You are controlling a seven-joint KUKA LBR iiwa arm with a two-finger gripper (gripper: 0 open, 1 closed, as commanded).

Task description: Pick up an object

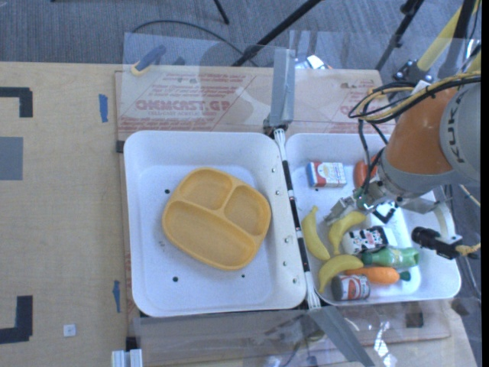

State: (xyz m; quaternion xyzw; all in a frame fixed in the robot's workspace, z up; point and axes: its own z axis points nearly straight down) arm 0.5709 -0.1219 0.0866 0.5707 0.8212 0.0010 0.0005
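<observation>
The right bin (pixel 447 285) holds several small items. Three yellow bananas lie there: one (pixel 313 235) by the left wall, one (pixel 348 224) in the middle, one (pixel 340 266) nearer the front. A small blue, white and red carton (pixel 327 173) sits toward the back. A black and white carton (pixel 367 239), a green bottle (pixel 395 257), an orange carrot (pixel 382 276) and a red-labelled can (pixel 351 287) crowd the front. My gripper (pixel 357 205) hangs low over the bin's middle, just above the middle banana and in front of the carton. The arm's orange band hides the bin's back right.
The left bin (pixel 145 281) carries a yellow divided plate (pixel 216 218). A ridge (pixel 290 228) separates the two bins. A red-orange item (pixel 361 173) peeks out beside the arm. Cables loop above the wrist at the right.
</observation>
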